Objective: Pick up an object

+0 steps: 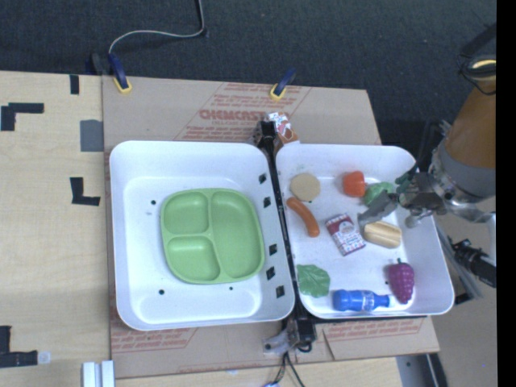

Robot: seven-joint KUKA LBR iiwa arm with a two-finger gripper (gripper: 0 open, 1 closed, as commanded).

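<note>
Bench: cardboard sheet (234,115) lying over a wood top, dark carpet beyond. Two white bins sitting side by side, walls touching at centre.

L bin (129,216) holding a green divided plate (213,236), bare floor showing all round it.

R bin (431,293) holding the objs: tan disc (305,187), sausage (303,216), tomato (353,184), green veg (377,193), red carton (345,234), bread roll (382,234), green leaf (313,280), blue bottle (359,300), purple grapes (401,280).

Gripper (387,204) hanging over the R bin's right side, just above the roll and beside the green veg; cannot tell whether fingers are spread or closed, nothing seen between them.

Open floor lying w/in R bin near its top edge.
</note>
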